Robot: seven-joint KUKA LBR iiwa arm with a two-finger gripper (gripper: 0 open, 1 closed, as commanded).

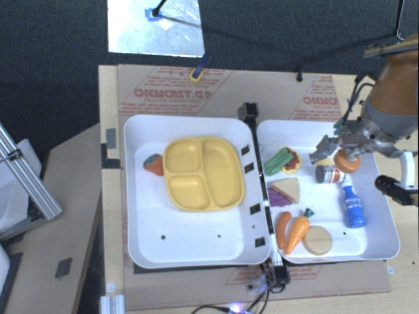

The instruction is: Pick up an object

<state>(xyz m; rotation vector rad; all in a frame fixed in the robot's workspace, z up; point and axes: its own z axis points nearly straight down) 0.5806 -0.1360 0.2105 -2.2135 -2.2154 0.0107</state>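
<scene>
From above, the gripper (335,150) hung over the right bin (380,241), and I could not tell from that slant how it was set or whether anything sat in it. An orange round thing (347,161) showed just under it, touching or nearly touching the metal, with a small can (329,174) lying just beside that on the side toward the yellow tray (200,174). My guess was that the orange piece was the target, and to take it cleanly the arm would want to come down squarely over it, clear of the can, and lift slowly enough that a round toy did not squirt out. A blue bottle (353,207) lay farther from the tray than the can; a green vegetable (281,158), a sandwich wedge (286,190), two carrots (292,231) and a tan disc (318,240) crowded the part of the right bin nearer the tray. The tray itself sat in the left bin (141,195) with a strawberry (154,165) touching its outer edge. Both bins rested on a printed cardboard sheet (177,90) on a pale bench (72,195), with dark floor beyond and a shiny plate (156,18) well behind the tray.
</scene>
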